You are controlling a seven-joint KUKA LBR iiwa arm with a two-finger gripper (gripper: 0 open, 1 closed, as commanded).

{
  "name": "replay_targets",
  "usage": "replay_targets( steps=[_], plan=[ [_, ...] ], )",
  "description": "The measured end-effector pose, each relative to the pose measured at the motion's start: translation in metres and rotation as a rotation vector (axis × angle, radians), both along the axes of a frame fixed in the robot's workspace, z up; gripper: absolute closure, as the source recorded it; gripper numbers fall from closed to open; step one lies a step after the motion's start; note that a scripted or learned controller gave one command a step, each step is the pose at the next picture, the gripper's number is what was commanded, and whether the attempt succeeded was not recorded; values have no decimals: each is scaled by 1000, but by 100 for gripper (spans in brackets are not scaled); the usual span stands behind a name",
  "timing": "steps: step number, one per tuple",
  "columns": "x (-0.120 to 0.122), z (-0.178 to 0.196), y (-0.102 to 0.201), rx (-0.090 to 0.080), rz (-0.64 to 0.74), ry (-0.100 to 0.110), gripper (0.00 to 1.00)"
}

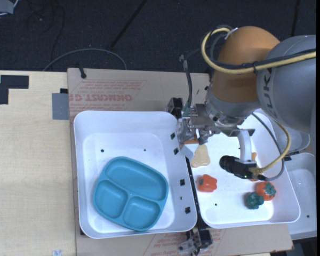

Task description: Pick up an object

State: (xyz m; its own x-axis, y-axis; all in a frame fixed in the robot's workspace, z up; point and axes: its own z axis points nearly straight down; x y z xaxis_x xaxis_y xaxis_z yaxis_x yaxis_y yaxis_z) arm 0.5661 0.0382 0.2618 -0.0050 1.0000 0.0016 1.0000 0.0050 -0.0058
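In the camera view, the gripper (193, 134) is being held low over the upper left corner of the right bin (288, 217), beside the divide from the left bin (80, 143); how its jaws stand cannot be told. A pale beige object (201, 156) is lying just below it, an orange-red object (207, 183) lower down, and a blue divided plate (130, 193) is resting in the left bin.
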Motion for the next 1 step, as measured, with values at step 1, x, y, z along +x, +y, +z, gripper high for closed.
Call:
replay_targets(
  steps=[1],
  plan=[
    [-28,-15,52,0,0,2,100]
  ],
)
